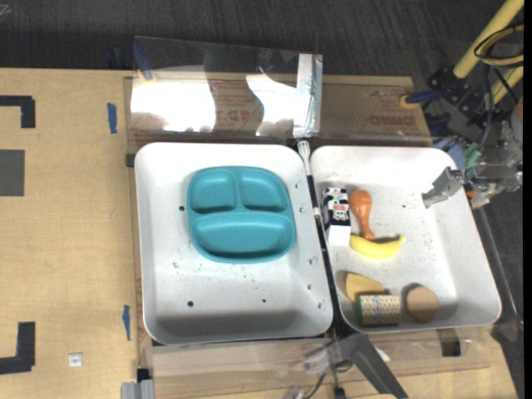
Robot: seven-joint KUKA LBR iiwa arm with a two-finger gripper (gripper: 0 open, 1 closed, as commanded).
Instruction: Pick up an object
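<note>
End effector (439,189) at right bin's (465,306) 2 o'clock rim; finger state cannot be told. Banana (376,247) lies mid-bin, orange toy (362,209) at its 11 o'clock, patterned roll (380,308) at 6. Teal tray (241,213) in left bin (158,289).

You see a light brown surface (66,248) with black marks and bits of blue tape. Two white bins sit on it side by side, the left bin (158,306) touching the right bin (474,256).
</note>
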